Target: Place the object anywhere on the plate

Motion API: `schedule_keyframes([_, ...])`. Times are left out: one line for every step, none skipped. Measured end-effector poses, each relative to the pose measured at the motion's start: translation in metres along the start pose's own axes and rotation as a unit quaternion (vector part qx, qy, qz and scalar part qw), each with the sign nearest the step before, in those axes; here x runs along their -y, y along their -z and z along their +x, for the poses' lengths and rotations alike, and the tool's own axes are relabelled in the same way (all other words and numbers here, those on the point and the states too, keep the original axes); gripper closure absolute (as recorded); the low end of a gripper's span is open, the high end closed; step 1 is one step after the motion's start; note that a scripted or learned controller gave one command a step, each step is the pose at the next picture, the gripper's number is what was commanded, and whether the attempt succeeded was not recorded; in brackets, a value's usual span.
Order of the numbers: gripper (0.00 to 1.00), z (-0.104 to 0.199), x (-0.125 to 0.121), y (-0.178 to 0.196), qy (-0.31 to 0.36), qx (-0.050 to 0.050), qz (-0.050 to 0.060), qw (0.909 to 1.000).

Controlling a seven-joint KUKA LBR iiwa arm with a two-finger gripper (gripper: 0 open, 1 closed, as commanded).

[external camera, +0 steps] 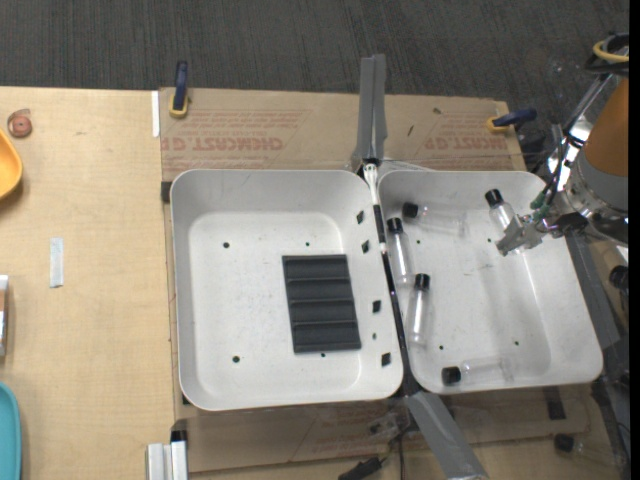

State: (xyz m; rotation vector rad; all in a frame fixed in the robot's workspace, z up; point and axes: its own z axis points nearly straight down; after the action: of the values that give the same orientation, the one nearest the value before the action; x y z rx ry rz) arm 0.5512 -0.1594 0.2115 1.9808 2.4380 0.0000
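Note:
The plate point(321, 304) is a black ribbed rectangle lying in the middle of the left bin point(200, 268). Several clear tubes with black caps lie in the right bin point(560, 358). One tube point(497, 208) lies at the bin's upper right with its cap pointing away. My gripper point(517, 236) hangs low over the right bin, just at that tube's lower end. Whether it touches the tube is unclear. Another tube point(398, 252) rests along the bin's left wall, one point(417, 305) lies just right of it, and one point(473, 371) sits near the front edge.
A further capped tube point(428, 214) lies at the right bin's back left. The grey arm point(600, 158) reaches in from the right. A metal bar point(372, 108) stands behind the gap between the bins. Blue-and-yellow clamps point(180, 93) hold the cardboard at the back.

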Motion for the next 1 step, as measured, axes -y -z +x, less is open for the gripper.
schedule_keyframes([1.00,0.0453,-0.0812,-0.1197,-0.071,0.001,0.000,0.9975])
